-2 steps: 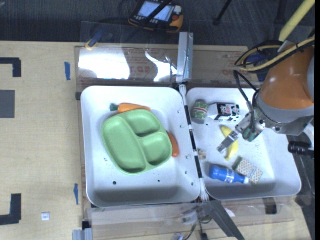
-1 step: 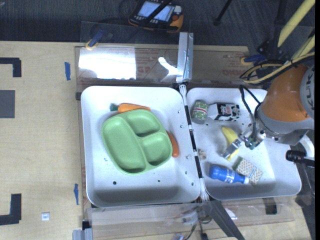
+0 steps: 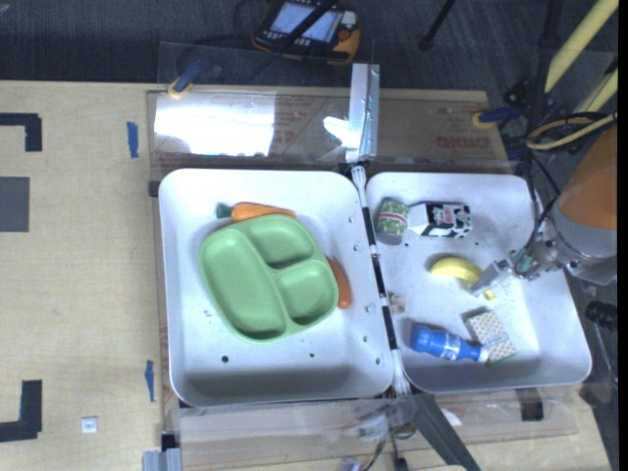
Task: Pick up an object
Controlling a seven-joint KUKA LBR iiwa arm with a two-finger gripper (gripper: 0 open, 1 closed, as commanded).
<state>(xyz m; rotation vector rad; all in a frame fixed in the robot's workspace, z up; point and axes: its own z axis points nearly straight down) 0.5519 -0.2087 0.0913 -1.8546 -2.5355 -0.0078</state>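
At the far left of the frame the pale wooden surface (image 3: 78, 263) carries black corner marks and bits of blue tape. The left bin (image 3: 182, 361) fills the centre-left; in it lies a green tray (image 3: 267, 278) with three compartments, tilted a little. An orange carrot (image 3: 257, 210) peeks out along the tray's upper edge, and another orange piece (image 3: 341, 285) touches its right edge.

Right of the divider, the right bin (image 3: 554, 346) holds the loose things. A green can (image 3: 392, 220) lies in its upper left corner, just beside a black-and-white carton (image 3: 441, 218). Below them, near the bin's middle, lies a yellow banana (image 3: 452, 269). Along the lower edge a blue bottle (image 3: 444, 343) lies on its side, touching a checkered packet (image 3: 490, 333) at its right end.

The jaws (image 3: 491, 277) hang just right of the banana, their tip close to its right end but nothing sits between them; how wide they stand cannot be told. The packet lies just below them.

The arm (image 3: 589, 214) enters from the right edge, its orange band at the upper right, the wrist angled down and leftward into the bin.
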